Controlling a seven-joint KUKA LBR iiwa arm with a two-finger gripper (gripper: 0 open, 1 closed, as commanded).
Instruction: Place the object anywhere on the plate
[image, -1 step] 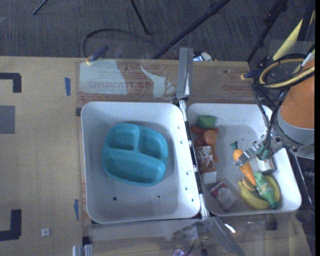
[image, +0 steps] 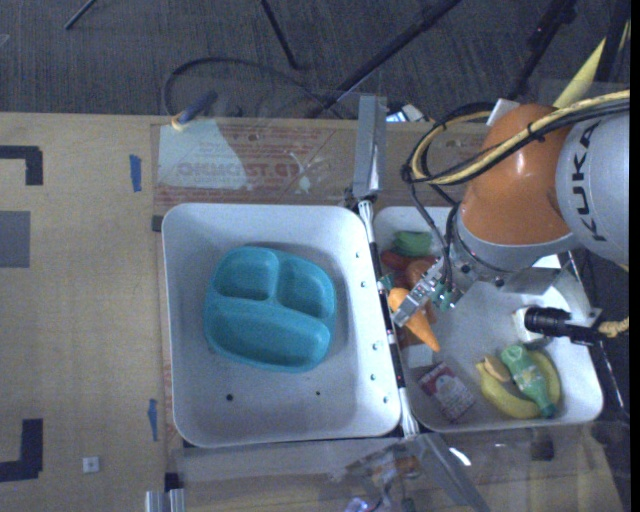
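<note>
Grey two-finger gripper (image: 422, 298) hangs in the right white bin (image: 580, 405), fingers closed on the orange carrot-shaped toy (image: 424, 325), whose tip points down-right of them. The blue sectioned plastic plate (image: 270, 307) sits well left of the fingers, in the left white bin (image: 190, 240).

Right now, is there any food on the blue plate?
No, the blue plate in the left bin has bare compartments; the toy foods lie in the right bin.

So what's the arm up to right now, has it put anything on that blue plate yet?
End effector low at the right bin's left edge, over an orange carrot-like item. Grip unclear. Blue plate in left bin bears nothing yet. Path across unobstructed.
</note>
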